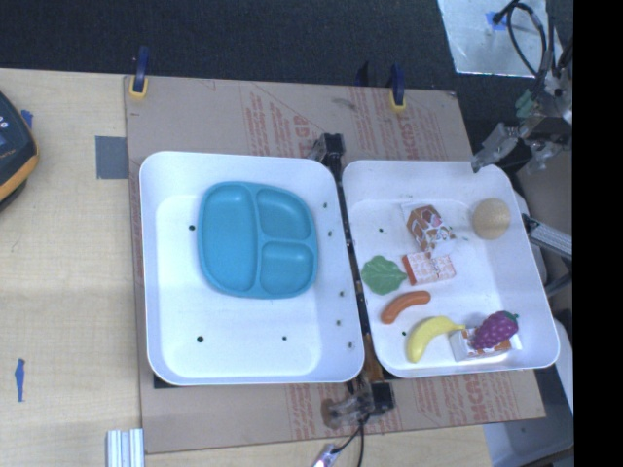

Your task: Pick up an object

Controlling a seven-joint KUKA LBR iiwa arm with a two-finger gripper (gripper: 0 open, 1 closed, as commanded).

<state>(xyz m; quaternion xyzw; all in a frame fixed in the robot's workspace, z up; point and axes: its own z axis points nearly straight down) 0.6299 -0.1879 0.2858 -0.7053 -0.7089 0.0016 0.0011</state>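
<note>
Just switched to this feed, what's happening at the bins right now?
Nothing is being handled at this moment. The left bin holds a blue divided plate. The right bin holds the toy food, all lying loose: a tan ball, a brown and white packet, a green leaf, a red and white wrapper, a sausage, a banana and purple grapes. Part of the robot's hardware sits beyond the right bin's far right corner, above none of the items.
</note>
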